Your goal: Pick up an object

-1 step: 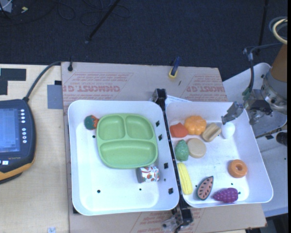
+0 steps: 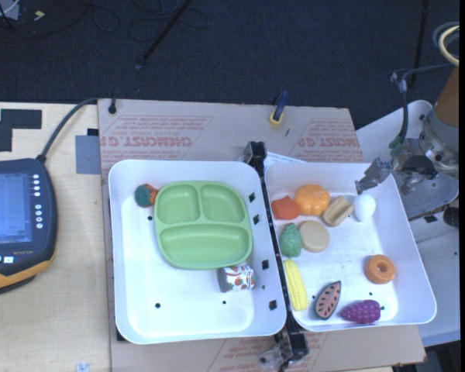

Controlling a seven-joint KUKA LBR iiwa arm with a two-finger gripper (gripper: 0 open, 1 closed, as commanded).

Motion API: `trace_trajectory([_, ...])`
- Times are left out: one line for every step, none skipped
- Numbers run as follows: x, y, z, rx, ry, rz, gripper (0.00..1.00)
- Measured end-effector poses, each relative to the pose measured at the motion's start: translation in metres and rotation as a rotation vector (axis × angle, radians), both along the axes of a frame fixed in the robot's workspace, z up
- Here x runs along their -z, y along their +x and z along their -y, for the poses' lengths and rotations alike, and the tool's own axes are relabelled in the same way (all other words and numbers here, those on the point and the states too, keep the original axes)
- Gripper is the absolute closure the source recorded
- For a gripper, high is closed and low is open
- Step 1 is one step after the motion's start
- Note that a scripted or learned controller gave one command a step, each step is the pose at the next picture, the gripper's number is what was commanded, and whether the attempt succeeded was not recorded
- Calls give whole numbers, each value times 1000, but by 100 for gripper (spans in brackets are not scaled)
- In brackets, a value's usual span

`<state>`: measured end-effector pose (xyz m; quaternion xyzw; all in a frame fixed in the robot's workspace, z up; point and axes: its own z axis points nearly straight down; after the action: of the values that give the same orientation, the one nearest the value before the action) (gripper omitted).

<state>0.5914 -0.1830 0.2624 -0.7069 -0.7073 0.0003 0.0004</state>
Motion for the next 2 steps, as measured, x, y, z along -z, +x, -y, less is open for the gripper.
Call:
trace_trajectory([65, 1, -2, -1, 2, -8, 0])
trace_trajectory([109, -2, -4, -1, 2, -6, 0])
